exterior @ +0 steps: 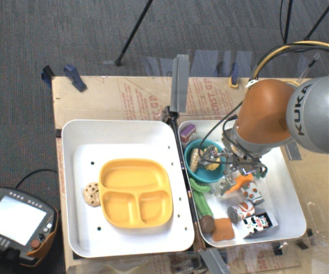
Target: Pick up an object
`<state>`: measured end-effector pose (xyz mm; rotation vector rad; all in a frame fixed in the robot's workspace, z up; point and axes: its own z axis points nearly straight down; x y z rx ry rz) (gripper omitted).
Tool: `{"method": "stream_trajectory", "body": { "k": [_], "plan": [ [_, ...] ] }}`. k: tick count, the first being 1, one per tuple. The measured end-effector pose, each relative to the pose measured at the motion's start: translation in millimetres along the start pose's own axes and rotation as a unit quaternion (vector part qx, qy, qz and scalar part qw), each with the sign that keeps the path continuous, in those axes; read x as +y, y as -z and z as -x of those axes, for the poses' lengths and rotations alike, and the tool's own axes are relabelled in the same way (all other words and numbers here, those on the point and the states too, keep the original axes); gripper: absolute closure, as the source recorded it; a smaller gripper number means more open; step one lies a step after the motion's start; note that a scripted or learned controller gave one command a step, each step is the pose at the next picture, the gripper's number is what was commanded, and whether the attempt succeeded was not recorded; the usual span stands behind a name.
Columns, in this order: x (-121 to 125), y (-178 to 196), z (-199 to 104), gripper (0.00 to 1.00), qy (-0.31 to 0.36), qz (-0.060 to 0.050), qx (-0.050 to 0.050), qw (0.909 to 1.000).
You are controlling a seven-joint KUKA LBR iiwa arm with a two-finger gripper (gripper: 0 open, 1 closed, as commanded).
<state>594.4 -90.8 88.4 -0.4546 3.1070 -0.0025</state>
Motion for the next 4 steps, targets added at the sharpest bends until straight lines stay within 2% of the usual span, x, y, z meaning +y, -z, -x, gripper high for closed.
{"method": "stream_trajectory", "body": {
  "k": [1, 2, 3, 4],
  "plan": [
    [-31, -2, -122, 0.00, 0.064, 0.002, 0.002, 0.9980],
    [-15, -1, -64, 0.00, 0.036, 0.002, -0.001, 0.9994],
    [-14, 11, -61, 1.00, 0.037, 0.002, -0.004, 0.9993],
    [-14, 8, -63, 0.00, 0.037, 0.003, -0.001, 0.9993]
  ]
}}
